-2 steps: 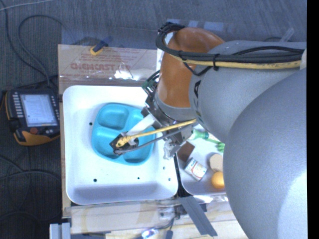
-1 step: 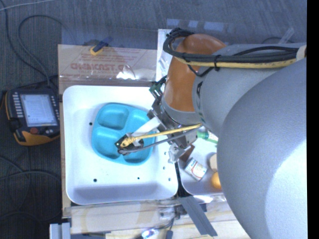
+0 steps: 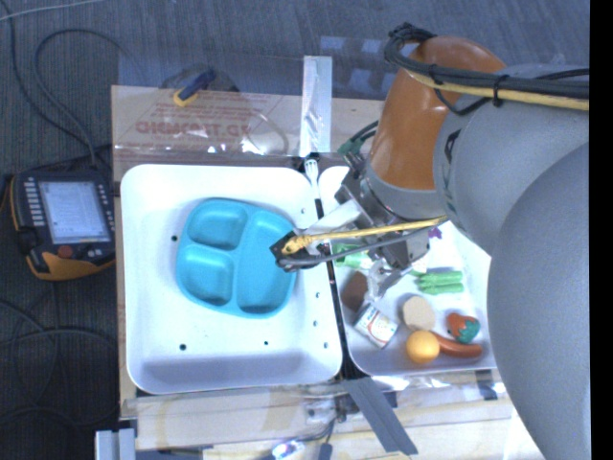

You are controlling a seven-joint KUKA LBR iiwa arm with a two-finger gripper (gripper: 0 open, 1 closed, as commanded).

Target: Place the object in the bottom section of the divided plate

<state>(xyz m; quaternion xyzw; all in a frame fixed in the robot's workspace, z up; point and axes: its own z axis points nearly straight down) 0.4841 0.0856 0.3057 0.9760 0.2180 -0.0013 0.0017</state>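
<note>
ARM POISED OVER TOY BIN. The grey arm's gripper [image 3: 381, 278] hangs low over the right bin [image 3: 471, 253], just above a brown oval piece [image 3: 354, 291] and a small white cup [image 3: 379, 327]. By the look of it you are at the pick, with nothing yet carried. Whether the gripper is open or closed cannot be told from this angle, and no object shows in its grasp.

The thing to be moved lies, in all likelihood, among that bin's toys: a ribbed green piece [image 3: 439, 280], a tan disc [image 3: 418, 311], a smooth orange ball [image 3: 422, 346] and a red-and-orange piece [image 3: 462, 338] with a green tip. All look like glossy moulded plastic, and they are crowded close together.

The divided plate [image 3: 235, 257], a turquoise dish with rounded corners and three shallow wells, sits bare in the left bin [image 3: 153, 353], turned askew to the bin's walls.

Your next move, it seems, calls for a clean closing on one toy without nudging its neighbours, then a lift clear of the ridge between the bins. After that comes a carry leftward to the well nearest the view's lower edge — though which well counts as "bottom" on a skewed plate is a judgement you must settle first.
</note>
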